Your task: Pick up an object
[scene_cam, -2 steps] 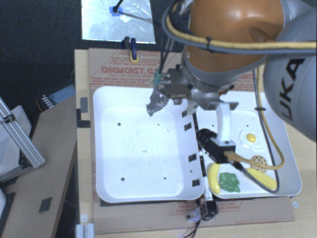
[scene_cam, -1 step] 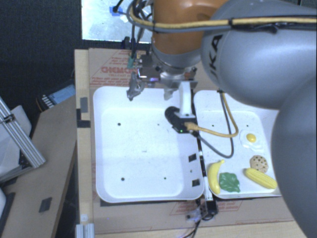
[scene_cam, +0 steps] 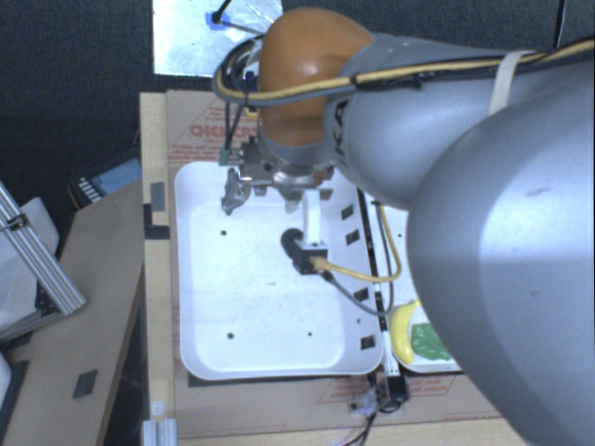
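My gripper (scene_cam: 238, 190) hangs below the orange wrist band over the far end of the left white bin (scene_cam: 209, 342). I see nothing held by it. A yellow banana-shaped object (scene_cam: 403, 333) lies in the right bin, at its near left corner. Beside it rests a green object (scene_cam: 430, 342), partly hidden. The grey arm covers most of the right bin.
A black divider strip with clips (scene_cam: 370, 277) runs between the two bins. The bins rest on a cardboard sheet (scene_cam: 195, 133). A shiny foil-like sheet (scene_cam: 200, 21) lies beyond the bench. An aluminium rail (scene_cam: 37, 258) stands at the left.
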{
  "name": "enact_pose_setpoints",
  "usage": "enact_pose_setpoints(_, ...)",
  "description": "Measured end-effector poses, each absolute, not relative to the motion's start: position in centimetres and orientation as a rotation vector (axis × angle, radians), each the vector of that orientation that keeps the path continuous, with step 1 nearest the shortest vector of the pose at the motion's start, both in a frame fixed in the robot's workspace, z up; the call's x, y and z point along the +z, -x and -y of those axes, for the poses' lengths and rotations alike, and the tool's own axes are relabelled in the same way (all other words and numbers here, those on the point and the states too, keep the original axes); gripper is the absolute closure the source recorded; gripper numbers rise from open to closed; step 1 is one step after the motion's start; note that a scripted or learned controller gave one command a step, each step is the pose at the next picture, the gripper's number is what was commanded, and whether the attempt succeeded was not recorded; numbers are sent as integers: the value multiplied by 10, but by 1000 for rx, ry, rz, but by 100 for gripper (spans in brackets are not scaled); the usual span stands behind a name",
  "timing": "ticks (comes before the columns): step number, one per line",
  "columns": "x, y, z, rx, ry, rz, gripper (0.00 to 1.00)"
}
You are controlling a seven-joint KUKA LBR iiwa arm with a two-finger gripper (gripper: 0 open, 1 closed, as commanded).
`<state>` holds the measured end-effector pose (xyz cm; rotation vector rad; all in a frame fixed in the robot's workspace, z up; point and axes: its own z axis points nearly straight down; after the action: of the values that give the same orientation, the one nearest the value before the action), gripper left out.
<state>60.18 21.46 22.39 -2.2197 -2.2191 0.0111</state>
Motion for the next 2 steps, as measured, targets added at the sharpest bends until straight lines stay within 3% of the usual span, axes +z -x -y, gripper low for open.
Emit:
enact_pose_setpoints(1,124,-545,-235,16,2210,2222,0)
enact_pose_setpoints(2,82,-495,-234,4,2219,2221,0)
